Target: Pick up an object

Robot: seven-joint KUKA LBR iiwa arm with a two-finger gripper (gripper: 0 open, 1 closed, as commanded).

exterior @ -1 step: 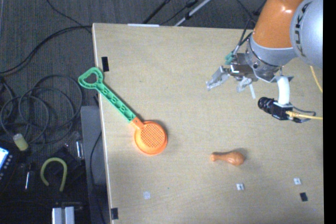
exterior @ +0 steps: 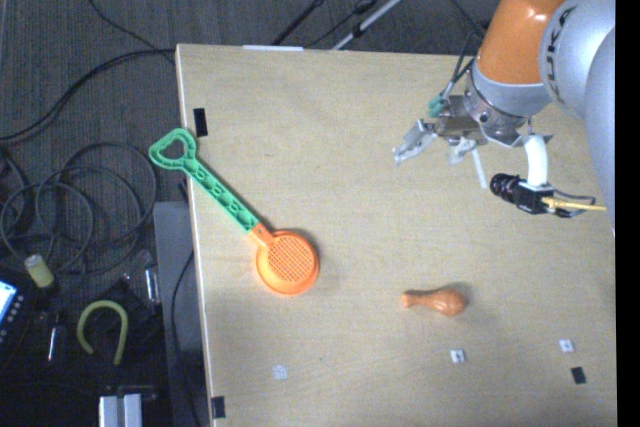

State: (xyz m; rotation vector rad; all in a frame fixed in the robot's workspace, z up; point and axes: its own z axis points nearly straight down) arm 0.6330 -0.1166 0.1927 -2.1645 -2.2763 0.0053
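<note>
I see the gripper (exterior: 412, 147) at upper right of the frame, fingers apart, nothing between them, above bare wooden board (exterior: 330, 115). Orange-and-green strainer (exterior: 285, 261) lies left of centre; small orange drumstick-shaped toy (exterior: 437, 300) lower centre-right, both well apart from it.

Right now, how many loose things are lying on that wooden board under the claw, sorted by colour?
Green and orange: 1, the strainer with the green handle and orange mesh head.
Plain orange: 1, the small pear-shaped piece.
Total: 2 things on the board.
</note>
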